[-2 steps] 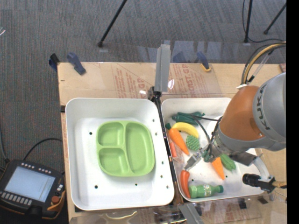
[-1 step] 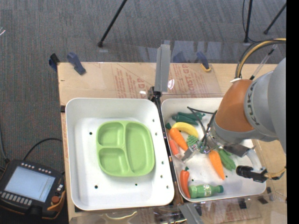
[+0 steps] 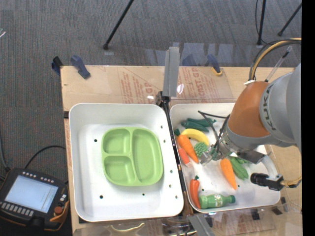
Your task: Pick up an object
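Looking down from the fixed overhead camera, line by line:

Bench: a plywood-topped bench [image 3: 123, 82] bears two shallow white bins set side by side, their inner rims touching.

Left bin: the left shallow white plastic bin [image 3: 83, 127] holds a light green plastic divided plate [image 3: 132, 156] with three compartments, lying flat near the bin's middle.

Right bin: the right shallow white plastic bin [image 3: 197, 109] holds a loose cluster of toy foods.

Arm: the grey arm with the orange band [image 3: 256, 117] reaches in from the right and bends down over the right bin.

Gripper: the two-finger gripper [image 3: 209, 155] is low among the toys, just right of the small green studded toy [image 3: 201, 147]; whether it is spread or clenched cannot be told, and nothing is seen between its tips.

Yellow toy: a curved yellow plastic banana [image 3: 196, 134] lies above and to the left of the gripper.

Orange toys: one long orange plastic carrot [image 3: 187, 148] lies slanted at the bin's left side, just beside the studded toy; a second orange plastic carrot [image 3: 228, 173] lies to the right of the gripper, apart from it.

Red toy: a small red and orange plastic pepper [image 3: 195, 191] lies near the front left corner.

Bottle: a green plastic bottle with a label [image 3: 216, 200] lies on its side along the front rim.

Dark greens: dark green pod-shaped toys [image 3: 202, 123] lie at the back of the bin, and another dark green pod [image 3: 240, 167] lies beside the second carrot.

Floor: a black handheld control pendant with a pale screen [image 3: 29, 198] rests on the grey carpet left of the bench.
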### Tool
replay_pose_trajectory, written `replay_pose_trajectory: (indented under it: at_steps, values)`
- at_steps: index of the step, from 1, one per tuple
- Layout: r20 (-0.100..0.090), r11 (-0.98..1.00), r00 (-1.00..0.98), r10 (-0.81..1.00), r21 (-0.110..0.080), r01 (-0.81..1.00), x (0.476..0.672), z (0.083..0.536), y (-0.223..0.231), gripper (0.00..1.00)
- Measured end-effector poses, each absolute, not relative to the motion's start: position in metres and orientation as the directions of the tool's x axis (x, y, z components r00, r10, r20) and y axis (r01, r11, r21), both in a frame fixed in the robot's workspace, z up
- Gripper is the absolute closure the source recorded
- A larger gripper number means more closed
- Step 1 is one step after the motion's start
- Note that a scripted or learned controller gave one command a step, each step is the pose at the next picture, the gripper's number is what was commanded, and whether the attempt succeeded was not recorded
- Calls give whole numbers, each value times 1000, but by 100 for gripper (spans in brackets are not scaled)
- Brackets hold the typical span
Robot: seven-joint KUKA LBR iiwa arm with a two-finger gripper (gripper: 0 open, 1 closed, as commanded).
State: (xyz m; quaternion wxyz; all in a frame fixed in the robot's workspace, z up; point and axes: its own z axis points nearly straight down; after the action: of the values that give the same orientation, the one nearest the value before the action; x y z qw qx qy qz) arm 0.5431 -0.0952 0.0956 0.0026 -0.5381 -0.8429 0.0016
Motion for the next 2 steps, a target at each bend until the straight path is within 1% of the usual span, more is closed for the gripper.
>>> replay_pose_trajectory:
  at_steps: [1, 2]
  values:
    - [3, 422, -422, 907, -6, 906, 543, 95, -94, 0]
    - [4, 426, -426, 905, -8, 905, 543, 105, -94, 100]
